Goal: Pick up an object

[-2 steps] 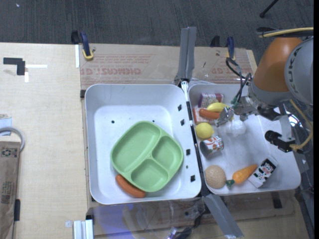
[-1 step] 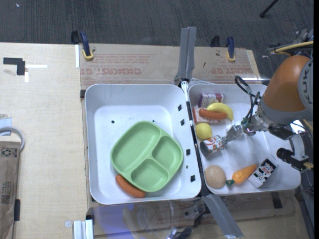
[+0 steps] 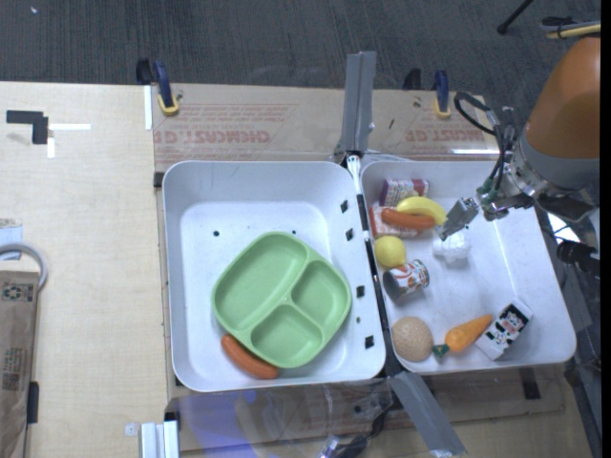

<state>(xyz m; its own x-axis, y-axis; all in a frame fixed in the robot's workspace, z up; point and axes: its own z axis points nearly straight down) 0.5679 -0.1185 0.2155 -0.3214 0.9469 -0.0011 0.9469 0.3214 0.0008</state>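
Note:
The right bin (image 3: 535, 256) holds several items: a banana (image 3: 422, 207) lying over a red sausage (image 3: 406, 220), a lemon (image 3: 389, 251), a small can (image 3: 408, 278) on its side, a tan ball (image 3: 412, 338), a carrot (image 3: 466, 334) and a small milk carton (image 3: 504, 330). A white crumpled object (image 3: 453, 247) lies near the bin's middle. My gripper (image 3: 462, 219) hangs just above that white object, to the right of the banana. Nothing shows in its grasp.
The left bin (image 3: 191, 256) holds a green divided plate (image 3: 282, 299) with an orange-red sausage (image 3: 250, 357) tucked under its near left edge. A grey divider post (image 3: 360, 98) rises between the bins. The bare wooden bench (image 3: 76, 256) lies to the left.

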